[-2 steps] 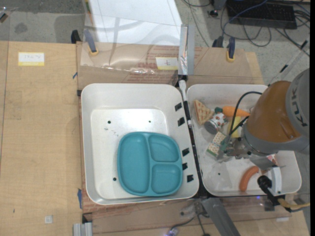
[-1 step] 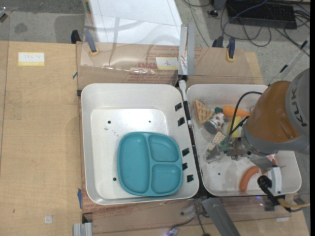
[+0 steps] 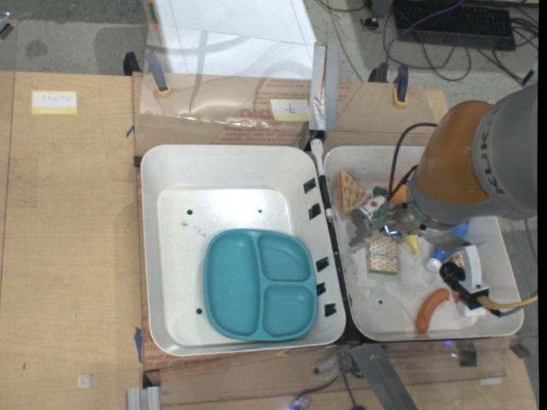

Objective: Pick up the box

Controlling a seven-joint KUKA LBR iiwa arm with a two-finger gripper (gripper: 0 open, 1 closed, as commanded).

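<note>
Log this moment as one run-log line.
arm: over right bin | gripper: low among clutter, fingers unclear | box: on bin floor below gripper, not lifted | left bin: teal plate

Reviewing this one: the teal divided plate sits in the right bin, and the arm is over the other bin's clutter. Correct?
No. The camera view shows the plate in the left bin; the arm is over the right bin and its clutter.

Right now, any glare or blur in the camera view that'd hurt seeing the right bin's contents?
Camera view: the white sheet at the top is blown out; the right bin is evenly lit but its small items look soft; the arm covers part of it and shades the gripper; the teal tray is sharp.
</note>
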